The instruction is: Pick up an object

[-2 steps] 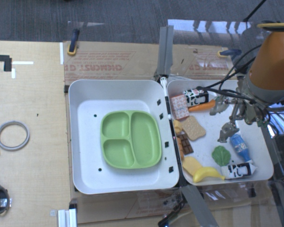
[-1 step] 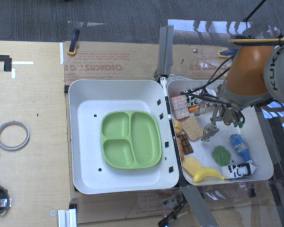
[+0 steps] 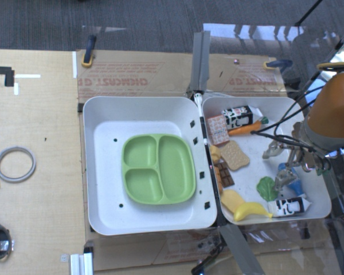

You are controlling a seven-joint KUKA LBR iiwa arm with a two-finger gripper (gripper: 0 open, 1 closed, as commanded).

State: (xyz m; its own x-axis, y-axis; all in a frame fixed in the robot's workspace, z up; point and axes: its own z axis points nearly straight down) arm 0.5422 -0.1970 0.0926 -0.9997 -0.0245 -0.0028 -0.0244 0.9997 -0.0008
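a pale green divided plate [image 3: 159,168] sits in the white left bin [image 3: 97,171]. the right bin [image 3: 318,208] holds a yellow banana [image 3: 249,211], an orange carrot [image 3: 244,129], a tan cracker [image 3: 235,154], a dark green leaf [image 3: 267,188] and a black-and-white carton [image 3: 238,117]. a grey tape ring [image 3: 14,164] lies on the light wood bench [image 3: 34,107].

Camera view: single fixed camera, mounted above the bench [image 3: 34,96], looking down at a slant. Frame takes in both white bins, left bin [image 3: 97,171] and right bin [image 3: 309,211], side by side, with floor along the top edge. Moderate range; arm [image 3: 331,110] enters from the right.
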